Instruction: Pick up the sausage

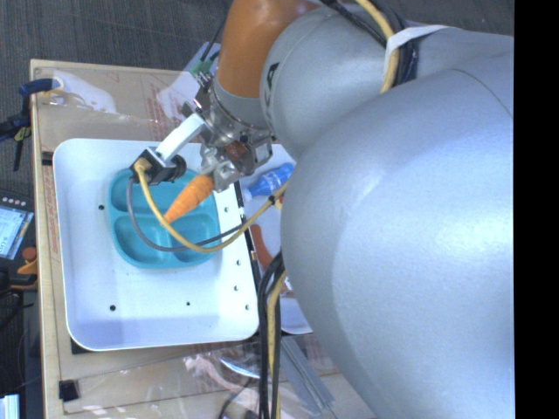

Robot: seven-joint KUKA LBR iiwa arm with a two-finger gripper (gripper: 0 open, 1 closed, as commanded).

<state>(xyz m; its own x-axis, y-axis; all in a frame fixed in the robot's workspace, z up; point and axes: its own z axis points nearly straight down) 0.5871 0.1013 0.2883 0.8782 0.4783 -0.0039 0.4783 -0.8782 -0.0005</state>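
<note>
Orange tapered sausage [189, 199] lying over blue tray [140, 234].

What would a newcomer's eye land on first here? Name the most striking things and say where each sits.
The huge grey arm with an orange band takes up the right and top of the view, hiding most of the right bin. Under its wrist, a bright orange carrot-shaped object lies tilted over the upper right part of a blue compartment tray, which rests in the shallow white left bin. A yellow cable loops across the tray.
</note>
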